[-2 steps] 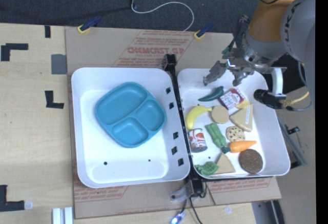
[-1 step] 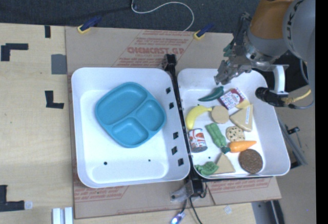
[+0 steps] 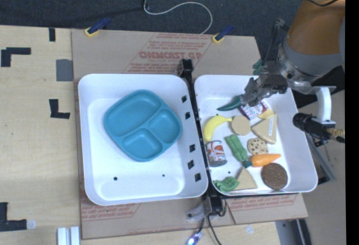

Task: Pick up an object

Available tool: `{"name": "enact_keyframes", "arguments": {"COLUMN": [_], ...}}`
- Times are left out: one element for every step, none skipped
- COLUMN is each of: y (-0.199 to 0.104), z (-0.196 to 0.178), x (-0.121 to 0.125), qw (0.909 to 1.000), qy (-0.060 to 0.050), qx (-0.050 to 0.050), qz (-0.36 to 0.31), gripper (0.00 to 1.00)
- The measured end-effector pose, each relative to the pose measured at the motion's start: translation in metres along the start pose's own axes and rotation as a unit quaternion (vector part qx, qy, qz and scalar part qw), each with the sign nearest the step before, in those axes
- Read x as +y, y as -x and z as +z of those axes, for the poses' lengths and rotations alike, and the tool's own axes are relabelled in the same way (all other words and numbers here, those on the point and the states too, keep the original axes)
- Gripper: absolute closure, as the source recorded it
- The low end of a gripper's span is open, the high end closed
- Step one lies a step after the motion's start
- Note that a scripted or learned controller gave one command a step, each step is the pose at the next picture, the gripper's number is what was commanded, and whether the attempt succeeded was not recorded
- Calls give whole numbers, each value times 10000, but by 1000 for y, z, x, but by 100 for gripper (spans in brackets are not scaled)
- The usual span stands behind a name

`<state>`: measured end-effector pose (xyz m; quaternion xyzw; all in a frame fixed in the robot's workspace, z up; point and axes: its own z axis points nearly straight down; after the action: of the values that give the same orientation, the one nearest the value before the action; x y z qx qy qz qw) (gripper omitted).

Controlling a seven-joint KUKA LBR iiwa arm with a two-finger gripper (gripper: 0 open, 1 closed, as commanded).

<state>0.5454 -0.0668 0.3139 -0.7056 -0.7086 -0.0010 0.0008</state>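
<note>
We cannot tell how our jaws (image 3: pixel 253 94) stand above the right bin (image 3: pixel 300 143); the packet (image 3: pixel 253 110) and green pod (image 3: pixel 230 106) lie crowded beneath, so we may snag both or slip

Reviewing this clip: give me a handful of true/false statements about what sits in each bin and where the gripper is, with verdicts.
1. The blue three-compartment plastic plate lies in the left white bin. True.
2. The yellow toy banana lies on the blue plate. False: it lies in the right white bin, near the divider.
3. The gripper is over the right bin's far part. True.
4. The orange toy carrot rests beside the round brown cookie-like disc. True.
5. The small red-and-white can stands in the left bin. False: it is in the right bin, below the banana.
</note>
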Motion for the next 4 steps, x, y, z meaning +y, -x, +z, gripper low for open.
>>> {"name": "enact_keyframes", "arguments": {"y": [-52, -116, -170, -251], "z": [-109, -174, -223, -215], "x": [-63, -61, -61, -61], "qw": [10000, 10000, 10000, 10000], "qy": [53, 31, 20, -13], "qx": [2, -6, -3, -8], "qz": [-17, -19, -17, -31], "gripper": [100, 100, 100, 100]}}
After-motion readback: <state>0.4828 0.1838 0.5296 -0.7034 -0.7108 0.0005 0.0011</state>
